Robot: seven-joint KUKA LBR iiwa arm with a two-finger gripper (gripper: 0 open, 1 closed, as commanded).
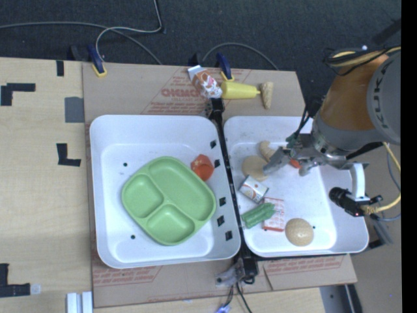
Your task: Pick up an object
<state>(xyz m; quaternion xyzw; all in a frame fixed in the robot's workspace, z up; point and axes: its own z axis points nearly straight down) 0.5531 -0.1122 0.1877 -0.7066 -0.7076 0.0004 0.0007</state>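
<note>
Now hanging over the top half of the right bin point(339, 243): the tool point(291, 160), open or closed, cannot tell. Just beside it, near the bin's left wall, a round tan lump point(253, 167). Probably light, smooth, maybe slippery. Best pinched across its middle.

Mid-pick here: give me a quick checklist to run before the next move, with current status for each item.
1. Gripper over the right bin: ok.
2. Object seen between fingers: not ok, none visible.
3. Finger opening: cannot tell.
4. Targets nearby: ok, beige piece, small carton.
5. Green divided plate and red object in left bin, away from the arm: ok.
6. Cable by wrist clear of items: ok.
</note>
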